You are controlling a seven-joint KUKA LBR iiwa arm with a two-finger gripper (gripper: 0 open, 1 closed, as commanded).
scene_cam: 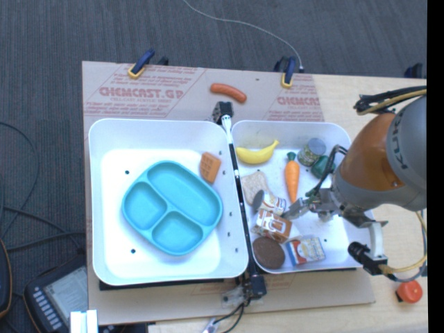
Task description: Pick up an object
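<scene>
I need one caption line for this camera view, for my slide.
Grey arm's claw low in the right white bin among toy foods; blue divided plate sits left.

arm (388,165) cut off at right edge, end effector (297,210) perhaps blurred

The bins (104,186) looked smooth glossy plastic, the blue tray (172,207) matt plastic, the floor (55,19) rough carpet, perhaps woven.

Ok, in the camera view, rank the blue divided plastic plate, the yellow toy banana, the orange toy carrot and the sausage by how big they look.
1. Blue divided plastic plate, by far.
2. Yellow toy banana and orange toy carrot: too alike to rank.
3. Orange-red sausage, slightly smaller.
</scene>
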